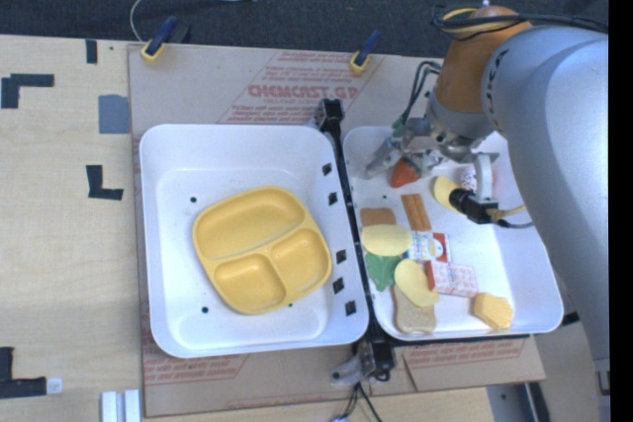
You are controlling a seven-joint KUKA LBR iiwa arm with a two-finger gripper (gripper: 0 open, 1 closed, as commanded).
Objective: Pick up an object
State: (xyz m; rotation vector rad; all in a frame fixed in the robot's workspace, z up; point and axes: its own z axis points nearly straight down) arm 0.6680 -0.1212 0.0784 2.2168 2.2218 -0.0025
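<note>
**Over the right bin, above the red piece**

I reach in from the right, my grey arm (564, 114) filling that side, the orange band (465, 74) above my wrist sitting over the far part of the right bin (539, 282). My gripper (401, 156) hangs low at that bin's far left corner, just above a small red-orange piece (404, 175). Whether my fingers are spread or closed I cannot tell from this angle, and I cannot say they hold anything.

The right bin carries a scatter of toy food. A brown stick (414, 211) lies just near of the red piece. A pale yellow lemon-like piece (385, 239) sits left of centre, with a green leaf (381, 269) beside it. A second yellow piece (415, 282) rests on a tan slice (415, 314) at the near edge. A red-and-white packet (450, 274) lies right of those, and a yellow-orange chunk (493, 310) sits near the near right corner.

The left bin (168, 212) holds a yellow divided plate (261, 248), lying flat and well apart from my gripper. Both bins rest on a cardboard sheet (287, 84) on the tabletop (59, 242).
</note>
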